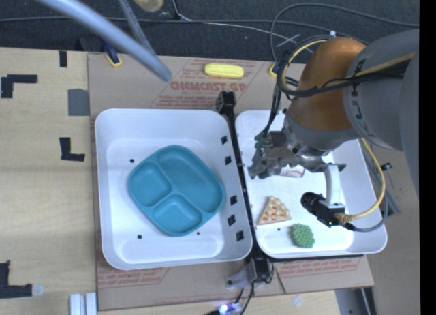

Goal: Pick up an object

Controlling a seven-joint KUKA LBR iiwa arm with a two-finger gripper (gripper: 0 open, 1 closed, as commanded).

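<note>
From above, two shallow white bins are sitting side by side on a sheet of brown cardboard (197,85) that is covering the table (41,170). The left bin (109,191) is holding a blue divided tray (176,189), which is lying flat near the bin's middle, tilted a little against the bin's edges.

The grey arm (368,88) with its orange band is reaching in from the right and hanging over the right bin (368,242), covering much of that bin's upper half. The jaws (272,163) are pointing down near the bin's left wall, close to the black divider (235,163) between the two bins. Whether the jaws are open or closed cannot be told, and nothing is plainly showing between them.

Just below the jaws, a small triangular slice of toy pizza (273,211) is lying on the bin floor, apart from the jaws. A green bumpy toy (302,235) is lying near it, toward the bin's front edge. A yellow and black cable (354,218) is looping down from the arm beside these two things.

Beyond the bins, a yellow toy corn cob (223,71) is lying on the cardboard, well apart from everything in the bins.
</note>
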